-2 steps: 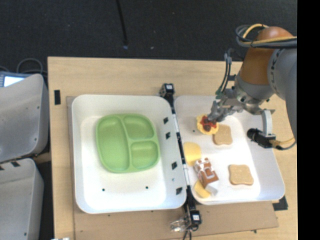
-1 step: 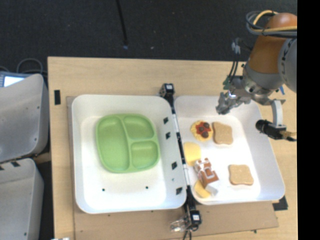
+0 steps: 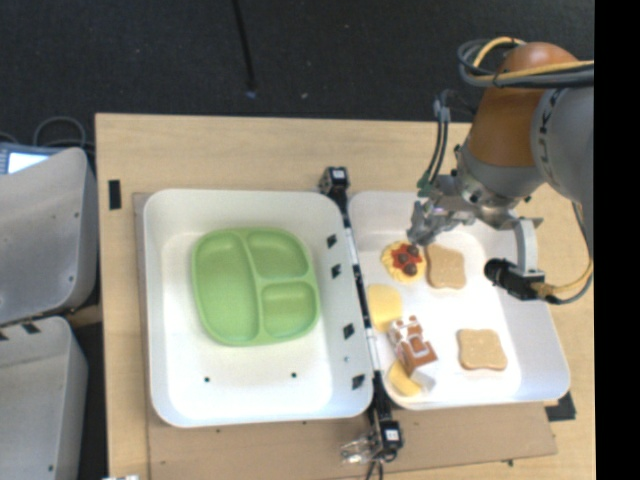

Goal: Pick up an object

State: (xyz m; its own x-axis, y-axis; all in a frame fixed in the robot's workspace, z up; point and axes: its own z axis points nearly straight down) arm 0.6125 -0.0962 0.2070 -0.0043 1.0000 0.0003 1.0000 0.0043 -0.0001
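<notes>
Bright, even overhead light with soft shadows; white bins (image 3: 160, 298) nearly overexposed, and the whole picture slightly soft.

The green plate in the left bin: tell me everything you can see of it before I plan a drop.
The green plate is a pale green, plastic-looking tray with rounded corners and three compartments: one long section along its left side and two smaller ones on the right, split by raised ridges. It lies flat and right side up on the floor of the left bin, roughly centred, slightly rotated. Nothing sits in it, and nothing else touches it.

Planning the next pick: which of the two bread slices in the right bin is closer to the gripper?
The upper bread slice, just below the gripper beside the red-topped piece. The other slice lies near the bin's front.
</notes>
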